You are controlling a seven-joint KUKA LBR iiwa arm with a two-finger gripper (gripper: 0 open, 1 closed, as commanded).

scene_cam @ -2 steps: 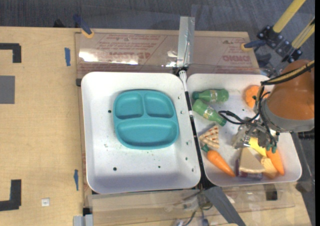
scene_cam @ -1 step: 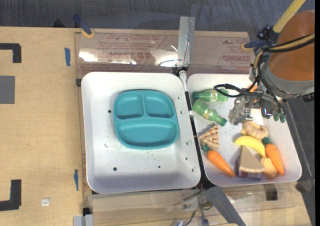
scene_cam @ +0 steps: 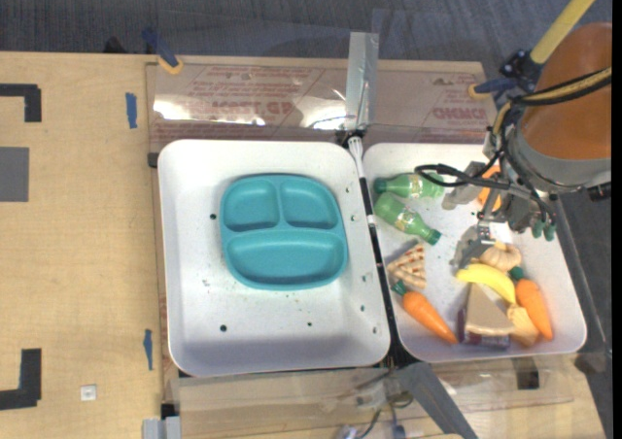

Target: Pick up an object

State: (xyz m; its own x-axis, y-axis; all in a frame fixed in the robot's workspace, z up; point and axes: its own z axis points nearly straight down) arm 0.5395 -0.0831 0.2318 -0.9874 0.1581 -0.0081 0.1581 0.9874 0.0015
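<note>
banana [scene_cam: 489, 282] lies in the right bin [scene_cam: 573, 330], just below and touching-close to your gripper [scene_cam: 476, 245]; its long axis slants from upper left to lower right; whether the gripper is spread or pressed together you probably cannot tell here; nothing visibly pinched.

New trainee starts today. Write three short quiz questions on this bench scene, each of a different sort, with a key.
1. True or false: the teal plate lies in the right bin.
2. Which is nearest the gripper? A) banana B) plate C) green bottles
3. Fill in: the carrot beside the waffle is coloured ____.

Key: 1 false, it lies in the left bin; 2 A; 3 orange.
</note>
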